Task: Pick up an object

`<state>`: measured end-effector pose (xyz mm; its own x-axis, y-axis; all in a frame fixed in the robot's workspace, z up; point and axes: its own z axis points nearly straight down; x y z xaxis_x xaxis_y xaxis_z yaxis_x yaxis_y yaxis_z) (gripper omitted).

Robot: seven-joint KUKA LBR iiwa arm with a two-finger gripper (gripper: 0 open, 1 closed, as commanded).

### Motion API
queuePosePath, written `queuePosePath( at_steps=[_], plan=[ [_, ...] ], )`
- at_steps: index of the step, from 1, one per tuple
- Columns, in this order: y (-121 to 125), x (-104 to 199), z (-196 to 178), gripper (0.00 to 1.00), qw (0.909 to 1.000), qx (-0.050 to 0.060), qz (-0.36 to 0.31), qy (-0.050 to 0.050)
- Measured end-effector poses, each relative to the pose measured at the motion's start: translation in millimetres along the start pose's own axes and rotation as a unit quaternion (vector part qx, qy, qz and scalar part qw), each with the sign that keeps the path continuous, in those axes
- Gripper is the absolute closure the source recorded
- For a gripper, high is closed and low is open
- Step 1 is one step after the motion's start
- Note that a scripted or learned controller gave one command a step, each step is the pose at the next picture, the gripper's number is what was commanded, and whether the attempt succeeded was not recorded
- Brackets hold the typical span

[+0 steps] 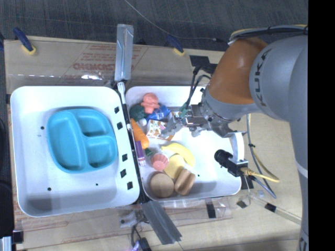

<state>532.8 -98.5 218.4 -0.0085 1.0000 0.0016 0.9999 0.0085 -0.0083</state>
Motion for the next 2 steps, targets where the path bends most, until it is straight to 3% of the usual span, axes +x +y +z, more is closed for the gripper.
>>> queuePosePath(
  at_steps=[1, 2],
  plan=[
    [-52, -1, 93, 0.00, 0.9939, 0.001, -0.111, 0.001],
    [-37, -2, 126, 0.00, 0.9951, -0.003, -0.099, 0.000]
  ],
)
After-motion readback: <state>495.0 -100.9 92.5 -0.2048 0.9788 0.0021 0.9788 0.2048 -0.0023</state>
